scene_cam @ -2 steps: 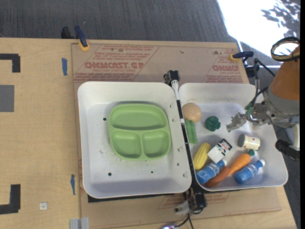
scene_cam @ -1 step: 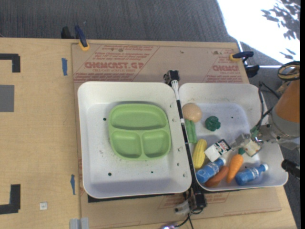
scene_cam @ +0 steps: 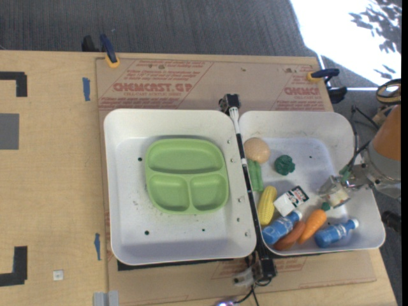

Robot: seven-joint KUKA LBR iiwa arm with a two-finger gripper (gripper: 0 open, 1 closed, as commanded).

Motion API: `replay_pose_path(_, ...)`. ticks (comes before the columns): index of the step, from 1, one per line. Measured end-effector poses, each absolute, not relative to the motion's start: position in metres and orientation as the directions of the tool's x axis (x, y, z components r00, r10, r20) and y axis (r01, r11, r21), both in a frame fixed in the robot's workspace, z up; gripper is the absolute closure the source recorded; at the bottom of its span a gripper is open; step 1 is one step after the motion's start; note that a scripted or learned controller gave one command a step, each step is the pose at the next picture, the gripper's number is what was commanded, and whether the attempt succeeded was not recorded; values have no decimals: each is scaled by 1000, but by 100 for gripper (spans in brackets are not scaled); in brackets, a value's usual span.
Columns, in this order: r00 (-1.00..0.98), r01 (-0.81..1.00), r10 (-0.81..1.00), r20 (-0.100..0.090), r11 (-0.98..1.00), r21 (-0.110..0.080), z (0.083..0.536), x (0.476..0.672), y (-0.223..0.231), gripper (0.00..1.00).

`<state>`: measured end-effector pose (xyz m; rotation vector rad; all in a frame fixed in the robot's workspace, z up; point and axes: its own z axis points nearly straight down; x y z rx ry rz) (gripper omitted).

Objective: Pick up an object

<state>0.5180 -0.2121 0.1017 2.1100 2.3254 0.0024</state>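
We see a tan bench (scene_cam: 44, 190) carrying two white bins: the left bin (scene_cam: 121, 171) holds a green divided plate (scene_cam: 186, 174), and the right bin (scene_cam: 306, 152) holds the toys, a carrot (scene_cam: 313, 225) and blue bottle (scene_cam: 334, 233) nearest the gripper (scene_cam: 338, 187). We'd lower straight over one toy, clear of neighbours; jaw state we cannot tell. Dark carpet (scene_cam: 191, 11) lies beyond.

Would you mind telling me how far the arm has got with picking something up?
Done: the two-finger gripper has reached into the right-hand white bin, low above the toys near the orange plastic carrot. In hand: nothing visibly between its fingers. Left: closing on an item and lifting it out.
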Motion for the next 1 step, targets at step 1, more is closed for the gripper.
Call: replay_pose_path(1,241,971,971,0,-241,0,163,495,-141,100)
